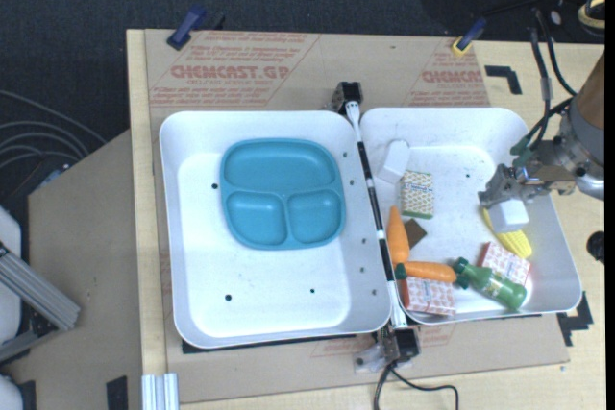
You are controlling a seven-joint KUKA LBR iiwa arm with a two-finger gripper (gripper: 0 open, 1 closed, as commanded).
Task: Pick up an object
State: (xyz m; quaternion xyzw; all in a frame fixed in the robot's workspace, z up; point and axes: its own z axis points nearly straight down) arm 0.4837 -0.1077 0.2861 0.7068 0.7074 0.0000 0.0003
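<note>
Dark blue carpet surrounds a pale wooden bench covered with a brown printed sheet, on which two shallow white bins are set side by side. In the left bin a blue three-compartment plastic tray is seen, its single large compartment toward the far side.

Several small objects are gathered in the right bin. Along its left wall lies an orange plastic carrot, its long axis running near to far. A second orange carrot lies crosswise just beyond its near end, its long axis left to right. A green plastic bottle lies tilted, its cap end pointing left and far, its body toward the near right corner. A red-and-white patterned packet is just beside the bottle, and another such packet lies at the near wall. A checked green-and-white box stands farther in, with a small white block beyond it. A yellow ridged corn-like piece lies near the right side.

The grey two-finger gripper is lowered over the right side of this bin, directly above the yellow piece. Whether its fingers are apart or together cannot be told.
</note>
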